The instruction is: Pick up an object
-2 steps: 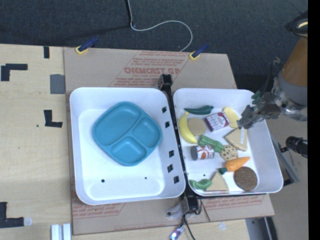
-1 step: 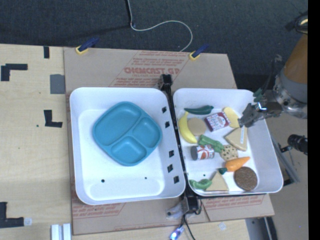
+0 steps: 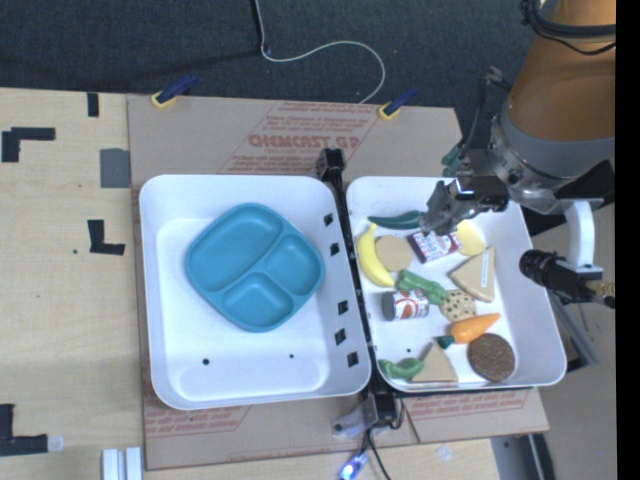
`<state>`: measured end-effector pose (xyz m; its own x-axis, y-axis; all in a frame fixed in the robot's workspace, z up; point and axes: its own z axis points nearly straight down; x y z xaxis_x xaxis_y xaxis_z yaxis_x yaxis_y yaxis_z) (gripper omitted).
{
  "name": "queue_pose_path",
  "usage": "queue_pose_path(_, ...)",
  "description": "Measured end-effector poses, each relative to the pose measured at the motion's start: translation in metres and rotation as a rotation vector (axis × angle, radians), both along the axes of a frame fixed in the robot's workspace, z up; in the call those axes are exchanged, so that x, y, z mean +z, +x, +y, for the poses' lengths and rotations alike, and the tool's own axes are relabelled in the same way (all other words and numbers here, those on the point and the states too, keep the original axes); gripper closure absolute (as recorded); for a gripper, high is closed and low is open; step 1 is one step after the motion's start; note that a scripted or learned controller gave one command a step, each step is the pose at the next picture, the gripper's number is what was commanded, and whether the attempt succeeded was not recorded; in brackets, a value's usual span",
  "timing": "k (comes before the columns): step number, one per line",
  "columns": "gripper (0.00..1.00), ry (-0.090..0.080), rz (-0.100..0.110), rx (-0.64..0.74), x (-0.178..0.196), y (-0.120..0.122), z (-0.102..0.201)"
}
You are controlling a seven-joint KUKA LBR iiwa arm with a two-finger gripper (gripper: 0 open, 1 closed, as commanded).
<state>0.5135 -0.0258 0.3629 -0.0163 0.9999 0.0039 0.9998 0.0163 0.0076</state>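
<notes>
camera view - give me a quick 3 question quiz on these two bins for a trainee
1. True or false: the blue divided plate lies in the left bin.
2. Which item lies nearest the front rim of the right bin? A) banana B) round brown cookie C) green pepper
3. Fill in: the gripper hangs over the ____ bin.

Key: 1 true. 2 B: the cookie sits at the front, beside the carrot. 3 right: it is above the toy food at the back of that bin.
</notes>
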Motion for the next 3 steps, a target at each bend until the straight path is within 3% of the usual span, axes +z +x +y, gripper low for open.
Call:
queue_pose_path(1, 1.00, -0.003, 0.018, -0.011, -0.070, -0.030, 0.044)
queue_pose_path(2, 1.00, -0.006, 0.015, -0.022, -0.118, -0.031, -0.011)
queue_pose_path(3, 1.00, -0.002, -0.003, -0.008, -0.005, -0.029, 0.039)
